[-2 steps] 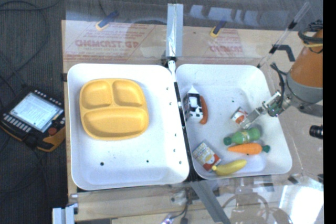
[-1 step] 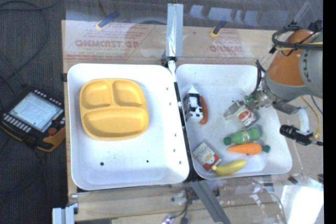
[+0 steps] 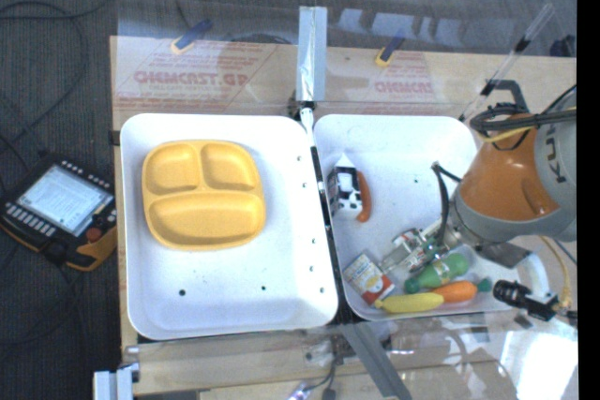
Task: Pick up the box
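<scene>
Two white bins sit side by side on the bench (image 3: 122, 80). The left bin (image 3: 169, 304) carries a yellow divided plate (image 3: 203, 194) in its upper left part, lying flat and well apart from everything else.

The right bin (image 3: 403, 145) holds the clutter. The box (image 3: 367, 278), small, with red and white faces, lies tilted near the bin's lower edge, towards its lower left corner. Just beside it, along the lower wall, lie a yellow banana-shaped piece (image 3: 411, 303), an orange carrot-shaped piece (image 3: 457, 292) and a green item (image 3: 439, 271), packed close together; whether they touch the box cannot be told. Further up, near the bin's left wall, a black-and-white carton (image 3: 346, 190) stands with a reddish sausage-shaped piece (image 3: 364, 199) against its right side, both apart from the box.

The arm (image 3: 511, 187) reaches in from the right edge of the bench, its orange band over the bin's right wall. The gripper (image 3: 412, 250) hangs low over the lower middle of the right bin, just right of the box and just above the green item. Its metal parts blur into the things beneath, so whether it is released, clenched or grasping anything cannot be told.
</scene>
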Tool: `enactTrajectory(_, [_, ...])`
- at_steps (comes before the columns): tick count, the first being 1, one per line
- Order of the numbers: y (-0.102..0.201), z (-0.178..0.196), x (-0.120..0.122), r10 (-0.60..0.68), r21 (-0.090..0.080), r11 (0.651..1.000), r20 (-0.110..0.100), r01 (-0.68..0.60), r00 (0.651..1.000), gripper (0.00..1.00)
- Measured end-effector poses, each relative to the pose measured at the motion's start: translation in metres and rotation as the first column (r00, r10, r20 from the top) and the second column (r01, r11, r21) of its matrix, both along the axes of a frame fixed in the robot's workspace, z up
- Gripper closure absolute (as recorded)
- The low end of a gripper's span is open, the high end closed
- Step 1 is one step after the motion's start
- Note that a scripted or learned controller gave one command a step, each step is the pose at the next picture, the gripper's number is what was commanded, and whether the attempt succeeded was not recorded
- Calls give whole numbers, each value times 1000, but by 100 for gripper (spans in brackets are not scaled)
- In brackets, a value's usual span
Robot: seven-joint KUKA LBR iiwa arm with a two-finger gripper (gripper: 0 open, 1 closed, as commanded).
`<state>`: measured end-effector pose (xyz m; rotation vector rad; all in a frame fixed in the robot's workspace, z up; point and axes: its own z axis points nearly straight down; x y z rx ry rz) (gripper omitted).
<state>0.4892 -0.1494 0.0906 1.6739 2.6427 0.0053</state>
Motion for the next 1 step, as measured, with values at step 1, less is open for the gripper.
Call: enactTrajectory(1, [1,10,2,1,1,1000,3,-1,1000,100])
